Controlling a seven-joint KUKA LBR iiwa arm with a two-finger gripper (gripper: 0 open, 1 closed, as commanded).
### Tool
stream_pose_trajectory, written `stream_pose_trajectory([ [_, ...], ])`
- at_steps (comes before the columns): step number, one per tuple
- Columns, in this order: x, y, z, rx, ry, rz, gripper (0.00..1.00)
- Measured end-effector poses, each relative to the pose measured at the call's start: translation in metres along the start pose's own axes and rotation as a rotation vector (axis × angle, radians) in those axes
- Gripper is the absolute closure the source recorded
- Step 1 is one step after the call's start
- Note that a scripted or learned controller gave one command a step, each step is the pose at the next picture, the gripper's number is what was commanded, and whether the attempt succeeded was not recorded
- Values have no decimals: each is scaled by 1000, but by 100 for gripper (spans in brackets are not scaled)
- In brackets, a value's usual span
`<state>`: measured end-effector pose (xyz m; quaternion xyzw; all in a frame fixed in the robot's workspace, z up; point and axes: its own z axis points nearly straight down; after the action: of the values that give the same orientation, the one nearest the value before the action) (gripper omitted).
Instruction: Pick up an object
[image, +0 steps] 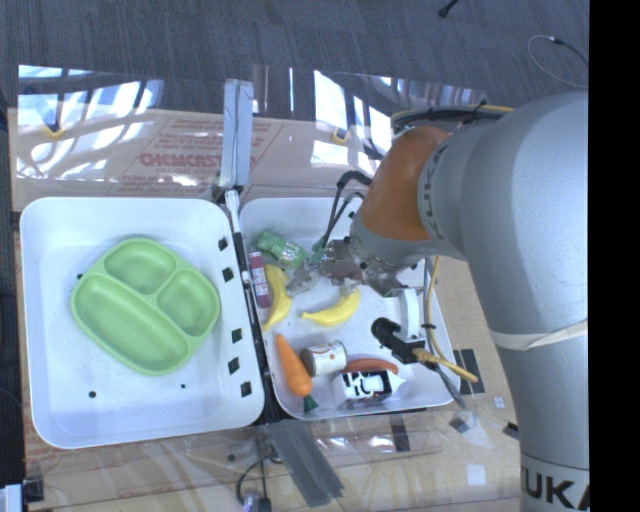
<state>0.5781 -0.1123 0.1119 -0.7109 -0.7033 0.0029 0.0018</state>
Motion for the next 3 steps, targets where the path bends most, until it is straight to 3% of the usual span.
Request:
stream_pose_trajectory([
  [1, -21, -76, 22, -3, 3, -175, 0],
  [2, 36, -100, -79, -5, 2, 177, 0],
  [3, 15, -103, -13, -1, 3, 72, 0],
])
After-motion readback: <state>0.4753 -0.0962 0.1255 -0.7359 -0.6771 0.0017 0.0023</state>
